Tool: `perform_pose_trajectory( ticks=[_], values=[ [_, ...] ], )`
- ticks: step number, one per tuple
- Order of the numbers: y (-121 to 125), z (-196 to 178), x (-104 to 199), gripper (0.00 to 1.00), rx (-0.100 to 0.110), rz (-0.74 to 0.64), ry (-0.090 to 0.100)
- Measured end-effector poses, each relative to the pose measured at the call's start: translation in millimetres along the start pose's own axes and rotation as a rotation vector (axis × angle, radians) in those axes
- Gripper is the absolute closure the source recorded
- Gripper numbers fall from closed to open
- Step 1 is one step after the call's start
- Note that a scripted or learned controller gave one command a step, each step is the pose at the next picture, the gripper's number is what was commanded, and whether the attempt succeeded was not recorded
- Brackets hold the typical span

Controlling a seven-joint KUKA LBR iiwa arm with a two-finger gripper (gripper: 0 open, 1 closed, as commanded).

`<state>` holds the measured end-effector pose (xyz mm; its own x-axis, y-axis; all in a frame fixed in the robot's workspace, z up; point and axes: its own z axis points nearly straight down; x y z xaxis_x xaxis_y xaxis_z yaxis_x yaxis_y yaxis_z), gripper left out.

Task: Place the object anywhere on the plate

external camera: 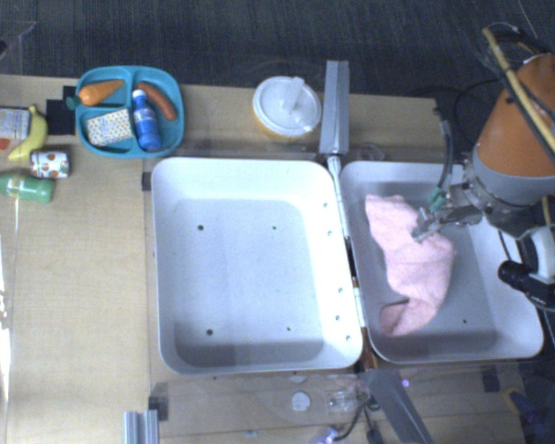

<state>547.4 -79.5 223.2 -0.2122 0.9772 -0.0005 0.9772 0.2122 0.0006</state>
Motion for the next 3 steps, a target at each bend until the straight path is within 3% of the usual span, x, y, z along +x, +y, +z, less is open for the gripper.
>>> perform_pose_trajectory(
  ticks=[3],
  values=[
    [67.5, -13.1, 148.5, 1.00, -0.006, -1.204, -0.002]
  ],
)
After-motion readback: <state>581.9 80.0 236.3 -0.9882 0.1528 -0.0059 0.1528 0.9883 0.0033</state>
